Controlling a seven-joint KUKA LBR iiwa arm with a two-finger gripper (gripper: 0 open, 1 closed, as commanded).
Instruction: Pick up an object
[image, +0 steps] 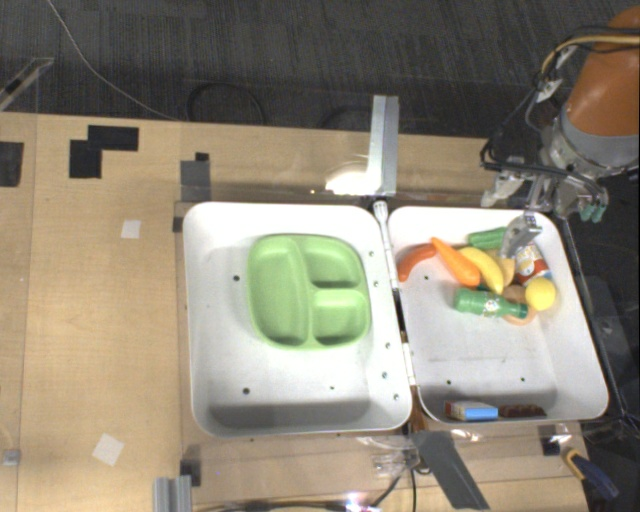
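White plastic makes up two shallow bins on the desk: the left bin (210, 330) holds one green divided tray (305, 290), and the right bin (500, 370) holds a cluster in its upper part, with one carrot (455, 260), one banana (487, 268), one lemon (540, 293) and one green bottle (488, 305), plus a blue-ended item (472, 411) at its lower edge. At upper right, the claw (520, 238) hangs over the cluster, and I cannot tell its state.

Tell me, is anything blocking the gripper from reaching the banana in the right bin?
Nothing visible blocks it. The gripper is low over the pile in the right bin, beside the banana, whose top is uncovered. A carrot and a lemon lie close on either side.
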